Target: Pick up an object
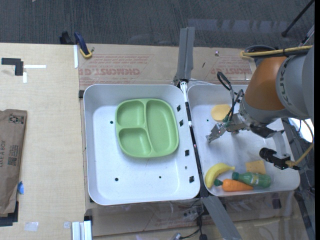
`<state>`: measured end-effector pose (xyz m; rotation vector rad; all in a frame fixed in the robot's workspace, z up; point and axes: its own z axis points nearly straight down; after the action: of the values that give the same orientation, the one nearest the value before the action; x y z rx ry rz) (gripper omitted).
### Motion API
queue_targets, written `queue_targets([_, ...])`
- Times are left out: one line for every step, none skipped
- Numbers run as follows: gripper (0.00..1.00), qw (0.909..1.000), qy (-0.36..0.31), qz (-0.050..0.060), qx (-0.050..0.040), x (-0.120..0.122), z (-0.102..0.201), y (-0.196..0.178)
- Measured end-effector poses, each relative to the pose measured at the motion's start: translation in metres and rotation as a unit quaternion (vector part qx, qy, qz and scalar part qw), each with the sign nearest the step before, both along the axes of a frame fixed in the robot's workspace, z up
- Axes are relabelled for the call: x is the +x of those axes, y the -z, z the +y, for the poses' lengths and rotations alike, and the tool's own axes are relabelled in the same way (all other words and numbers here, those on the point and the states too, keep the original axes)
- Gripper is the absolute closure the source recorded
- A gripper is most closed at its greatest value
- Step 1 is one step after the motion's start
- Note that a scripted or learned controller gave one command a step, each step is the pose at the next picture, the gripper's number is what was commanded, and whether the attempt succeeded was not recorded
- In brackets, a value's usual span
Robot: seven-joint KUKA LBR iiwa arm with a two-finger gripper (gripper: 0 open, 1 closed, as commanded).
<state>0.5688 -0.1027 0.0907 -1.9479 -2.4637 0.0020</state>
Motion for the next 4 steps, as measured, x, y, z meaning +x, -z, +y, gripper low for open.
queue_targets([0.00,0.9936,0.113,0.000,-0.0008,0.034,-0.004,0.000])
queue_targets([0.00,0.9947,0.103,0.001,0.0000,-0.036,0.007,0.000])
queue_targets([0.00,0.9908,0.136,0.001,-0.0007,0.018,-0.019,0.000])
queue_targets([0.00,0.9643,0.265,0.000,-0.0012,0.090,-0.002,-0.001])
